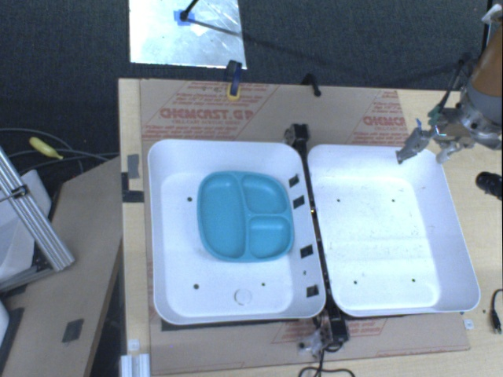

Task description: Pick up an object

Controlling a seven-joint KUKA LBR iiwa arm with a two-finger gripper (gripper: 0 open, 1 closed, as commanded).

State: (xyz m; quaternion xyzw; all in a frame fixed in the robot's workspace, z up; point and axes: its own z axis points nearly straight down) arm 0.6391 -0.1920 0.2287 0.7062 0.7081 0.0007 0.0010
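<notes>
Camera view is showing the gripper (427, 149) hanging with fingers spread apart, holding nothing, over the right bin's (393, 297) far corner. Left bin (169, 234) is bearing a blue divided plate (244, 215); a small white disc (242, 295) is lying nearby.

We've got dark carpet-like floor (354, 22) across the top of the frame, with a shiny foil-looking sheet (187, 22) lying on it at upper left. The surface (259, 108) is covered in printed cardboard. At the left edge there's an aluminium rail (31, 214).

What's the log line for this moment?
gripper: open, over right bin's far right corner | holding: nothing | plate: left bin, untouched
</notes>
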